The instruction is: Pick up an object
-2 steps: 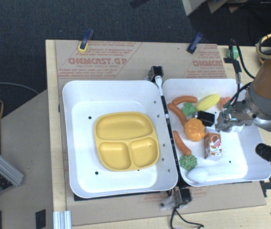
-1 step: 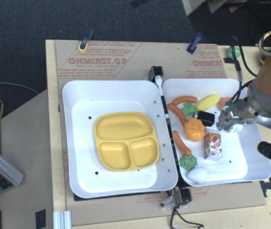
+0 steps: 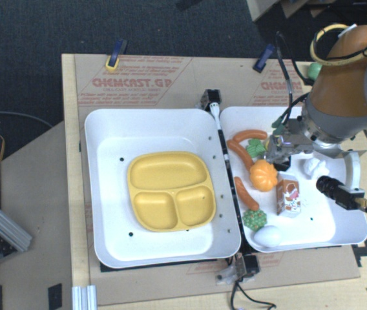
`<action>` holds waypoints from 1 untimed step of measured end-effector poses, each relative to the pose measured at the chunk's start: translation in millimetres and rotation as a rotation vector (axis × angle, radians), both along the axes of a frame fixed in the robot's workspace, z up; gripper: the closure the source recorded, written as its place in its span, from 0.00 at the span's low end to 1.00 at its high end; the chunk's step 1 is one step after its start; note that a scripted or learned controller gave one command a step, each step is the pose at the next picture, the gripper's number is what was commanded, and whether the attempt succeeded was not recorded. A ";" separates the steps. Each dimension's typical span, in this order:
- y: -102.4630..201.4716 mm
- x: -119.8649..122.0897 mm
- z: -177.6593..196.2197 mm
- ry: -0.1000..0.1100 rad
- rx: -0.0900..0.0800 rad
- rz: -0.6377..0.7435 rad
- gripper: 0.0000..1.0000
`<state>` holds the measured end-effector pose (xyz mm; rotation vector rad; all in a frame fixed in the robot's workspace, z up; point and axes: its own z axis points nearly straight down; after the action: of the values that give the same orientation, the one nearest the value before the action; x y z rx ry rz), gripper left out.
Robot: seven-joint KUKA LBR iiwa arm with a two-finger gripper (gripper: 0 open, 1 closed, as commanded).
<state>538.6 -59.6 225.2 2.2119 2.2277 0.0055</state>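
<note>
The arm (image 3: 345, 76) is reaching in from the right, and its gripper (image 3: 280, 150) is hanging low over the far part of the right bin (image 3: 338, 228), just above a small orange pumpkin (image 3: 263, 175); whether the gripper is spread or pressed together cannot be told. Nothing is showing between its tips. Around the pumpkin are lying 2 sausages (image 3: 248, 136), a green broccoli piece (image 3: 256, 149), another sausage (image 3: 246, 192), a second green piece (image 3: 255, 219), a white egg (image 3: 268, 236) and a small red carton (image 3: 289, 197). The left bin (image 3: 106, 173) is holding a yellow divided plate (image 3: 170, 190) with 3 compartments. Both bins are sitting on the tabletop (image 3: 73, 108).
</note>
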 end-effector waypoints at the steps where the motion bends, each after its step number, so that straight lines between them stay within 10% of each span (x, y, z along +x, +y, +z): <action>1: 47.2 32.4 0.1 0.000 0.000 0.000 1.00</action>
<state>571.1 -12.4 225.3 2.2122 2.2271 0.0060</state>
